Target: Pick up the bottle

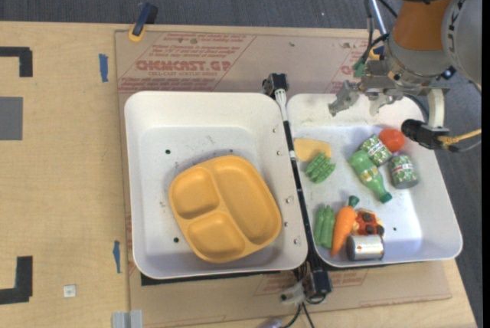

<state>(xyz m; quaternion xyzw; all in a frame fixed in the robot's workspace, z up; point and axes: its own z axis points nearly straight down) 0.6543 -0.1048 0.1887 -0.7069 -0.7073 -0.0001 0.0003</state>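
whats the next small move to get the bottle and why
Probably shift the gripper toward the camera and lower it over the green bottle. The gripper hangs over the far part of the right bin, with nothing visible between its fingers, while the bottle lies on its side nearer the bin's middle, crowded by the red tomato and a small can.

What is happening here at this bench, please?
A robot arm reaches in over the right bin, with its gripper above the bin's far end, holding nothing. The green bottle it should pick up lies among toy foods and cans, untouched. The left bin holds a yellow divided plate.
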